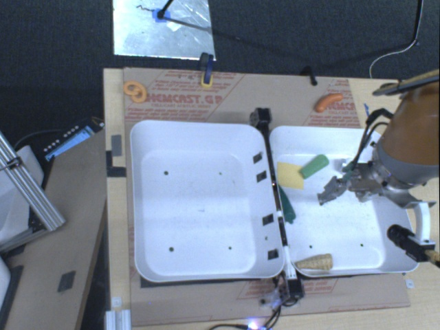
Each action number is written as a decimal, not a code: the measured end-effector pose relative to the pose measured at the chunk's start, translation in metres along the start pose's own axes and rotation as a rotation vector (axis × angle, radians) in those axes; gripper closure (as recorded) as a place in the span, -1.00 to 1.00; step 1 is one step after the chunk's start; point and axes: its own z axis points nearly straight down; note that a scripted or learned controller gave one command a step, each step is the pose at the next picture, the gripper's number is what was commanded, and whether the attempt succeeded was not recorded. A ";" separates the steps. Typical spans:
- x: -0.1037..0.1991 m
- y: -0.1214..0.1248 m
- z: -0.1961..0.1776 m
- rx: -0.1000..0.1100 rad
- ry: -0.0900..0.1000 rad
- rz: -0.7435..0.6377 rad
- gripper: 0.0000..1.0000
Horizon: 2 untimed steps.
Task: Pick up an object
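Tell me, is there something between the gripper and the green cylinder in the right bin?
Nothing visible stands between them. The gripper hangs over bare bin floor in the right bin, and the green cylinder lies up and to its left, against the yellow block.

A light wooden bench (113, 108) is covered by a sheet of brown cardboard (275, 91) printed with red lettering. Two shallow white bins sit on it side by side, the left bin (199, 198) touching the right bin (344, 215). Loose on the cardboard (behind the bins) lie an orange pretzel-shaped toy (135, 91), a yellow clamp (206, 74) and an orange sausage-shaped toy (328, 102).
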 end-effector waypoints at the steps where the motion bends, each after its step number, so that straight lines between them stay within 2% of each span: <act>1: 0.000 0.001 -0.011 -0.003 0.000 -0.003 1.00; 2: -0.023 -0.008 -0.142 -0.015 -0.005 0.000 1.00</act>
